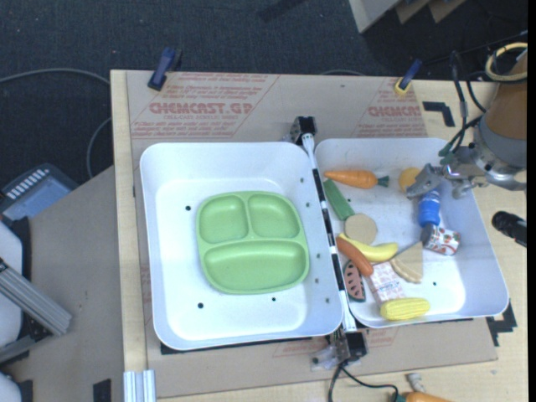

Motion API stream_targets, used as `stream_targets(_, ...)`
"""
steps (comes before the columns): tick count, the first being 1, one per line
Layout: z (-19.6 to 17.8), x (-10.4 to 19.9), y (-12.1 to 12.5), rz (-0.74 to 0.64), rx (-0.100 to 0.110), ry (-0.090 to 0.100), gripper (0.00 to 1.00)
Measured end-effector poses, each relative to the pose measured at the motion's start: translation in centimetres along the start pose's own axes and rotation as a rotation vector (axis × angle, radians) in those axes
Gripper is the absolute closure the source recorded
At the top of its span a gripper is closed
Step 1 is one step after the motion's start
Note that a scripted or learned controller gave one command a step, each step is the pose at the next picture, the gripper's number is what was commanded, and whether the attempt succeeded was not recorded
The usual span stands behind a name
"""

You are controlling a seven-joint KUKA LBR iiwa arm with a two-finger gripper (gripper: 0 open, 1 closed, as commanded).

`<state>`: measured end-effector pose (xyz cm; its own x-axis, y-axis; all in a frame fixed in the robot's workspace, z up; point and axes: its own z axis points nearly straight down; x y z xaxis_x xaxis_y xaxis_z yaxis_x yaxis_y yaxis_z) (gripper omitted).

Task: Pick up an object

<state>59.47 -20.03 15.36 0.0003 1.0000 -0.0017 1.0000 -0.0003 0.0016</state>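
Observation:
My gripper (440, 182) hangs over the upper right part of the right bin (477, 296), fingers spread open. A small blue bottle (430, 211) lies just below it, its top end reaching up between the fingertips. I see nothing clamped. Close by lie a red-and-white carton (441, 241), a yellow piece (408, 177) and a carrot (352, 177).
The right bin also holds a green vegetable (337, 198), a tan disc (361, 227), a banana (373, 249), a bread slice (409, 265), a watermelon slice (356, 283), a packet (386, 280) and corn (404, 309). A green divided plate (251, 243) sits in the left bin (167, 191).

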Motion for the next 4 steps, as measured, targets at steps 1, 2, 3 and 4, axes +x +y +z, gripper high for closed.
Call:
stream_targets(1, 6.9, -0.1, 1.2, 0.0, 0.003, 0.002, 0.0)
stream_targets(2, 5.9, -0.1, 1.3, -0.001, 0.0, 0.001, 1.0)
stream_targets(3, 6.6, 3.4, 4.9, 0.009, 0.028, -0.003, 1.0)
stream_targets(4, -3.2, 13.2, 1.9, -0.003, -0.001, 0.002, 1.0)
